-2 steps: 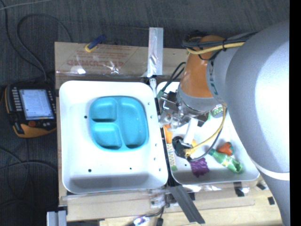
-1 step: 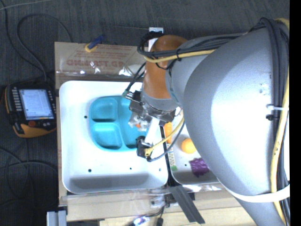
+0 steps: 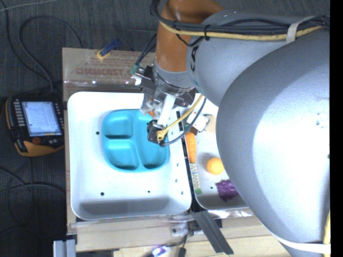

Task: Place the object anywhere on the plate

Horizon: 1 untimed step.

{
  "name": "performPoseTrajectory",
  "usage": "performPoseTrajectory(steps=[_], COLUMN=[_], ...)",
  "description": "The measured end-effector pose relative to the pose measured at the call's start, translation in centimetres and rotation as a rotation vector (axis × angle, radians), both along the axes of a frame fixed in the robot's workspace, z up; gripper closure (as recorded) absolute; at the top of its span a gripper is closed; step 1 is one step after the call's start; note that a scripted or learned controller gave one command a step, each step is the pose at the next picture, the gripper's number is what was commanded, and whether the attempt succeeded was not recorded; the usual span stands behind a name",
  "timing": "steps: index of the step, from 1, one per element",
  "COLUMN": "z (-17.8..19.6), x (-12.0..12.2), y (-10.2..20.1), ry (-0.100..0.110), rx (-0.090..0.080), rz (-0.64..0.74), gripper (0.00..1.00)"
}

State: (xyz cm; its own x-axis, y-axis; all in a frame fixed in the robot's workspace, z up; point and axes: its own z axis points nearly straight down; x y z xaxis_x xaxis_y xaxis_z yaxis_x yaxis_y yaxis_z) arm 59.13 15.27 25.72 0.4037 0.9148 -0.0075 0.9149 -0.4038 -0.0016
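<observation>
Looking down on the bench [image 3: 123, 226], we see a blue divided plate [image 3: 127, 143] lying in the middle of the left bin [image 3: 91, 191], with nothing resting in its compartments. The gripper [image 3: 151, 110] hangs over the plate's rim at about 2 o'clock; from this angle we cannot tell whether it is open or closed, or whether it carries anything. A small orange speck shows just beside it, too small for us to identify.

The loose things lie in the right bin [image 3: 209, 194], none of them on the plate. A carrot [image 3: 190, 146] sits against the dividing wall, at 3 o'clock from the plate. A yellow-orange round fruit [image 3: 214, 166] lies near the carrot at 4 o'clock, and a purple piece [image 3: 226, 189] lies at 5 o'clock from that fruit.
</observation>
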Motion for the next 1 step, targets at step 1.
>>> performPoseTrajectory(steps=[1], z=[-0.03], x=[-0.01], y=[0.01], ry=[0.0], rx=[0.0], rz=[0.0], gripper=[0.0])
